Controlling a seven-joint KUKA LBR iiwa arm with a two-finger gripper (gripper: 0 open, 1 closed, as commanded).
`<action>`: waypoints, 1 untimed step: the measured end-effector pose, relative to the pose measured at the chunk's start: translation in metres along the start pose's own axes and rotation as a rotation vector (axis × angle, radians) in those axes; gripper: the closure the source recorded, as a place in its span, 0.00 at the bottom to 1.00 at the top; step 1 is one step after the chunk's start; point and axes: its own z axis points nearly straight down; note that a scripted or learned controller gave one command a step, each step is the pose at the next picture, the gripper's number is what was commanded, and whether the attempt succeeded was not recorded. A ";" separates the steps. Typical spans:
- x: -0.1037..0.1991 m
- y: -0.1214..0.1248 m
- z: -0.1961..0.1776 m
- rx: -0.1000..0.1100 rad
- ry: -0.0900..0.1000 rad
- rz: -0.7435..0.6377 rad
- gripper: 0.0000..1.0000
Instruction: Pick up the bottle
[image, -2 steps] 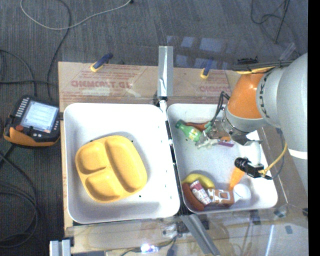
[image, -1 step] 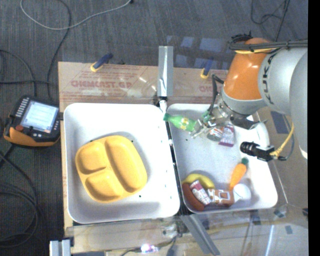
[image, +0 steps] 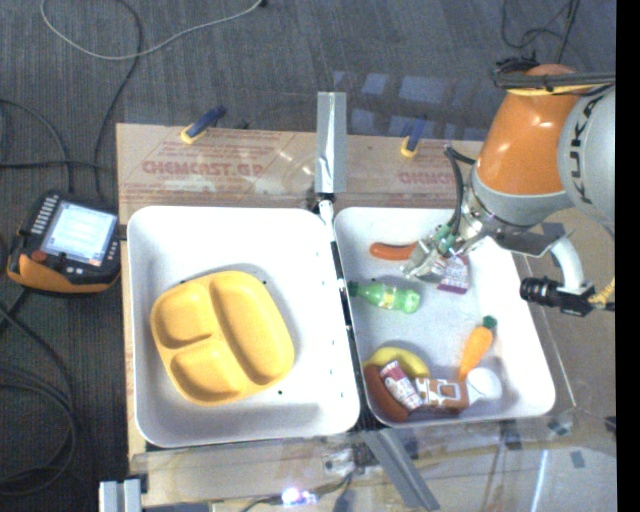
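Observation:
The bottle (image: 391, 296) is small, green and clear, and lies on its side near the left wall of the right bin (image: 530, 330), cap pointing left. My gripper (image: 428, 256) hangs over the back of that bin, a little up and to the right of the bottle and apart from it. It sits by the right end of an orange sausage (image: 390, 250) and just left of a purple packet (image: 454, 274). Nothing shows in its grasp.
In the right bin also lie a carrot (image: 477, 345), a banana (image: 394, 357), a brown labelled item (image: 412, 392) and a white round object (image: 484, 384). The left bin (image: 150, 240) holds a yellow divided plate (image: 223, 335). A teach pendant (image: 68, 240) rests off the bench's left.

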 end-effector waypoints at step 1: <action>0.000 0.000 0.000 0.000 0.001 -0.001 0.00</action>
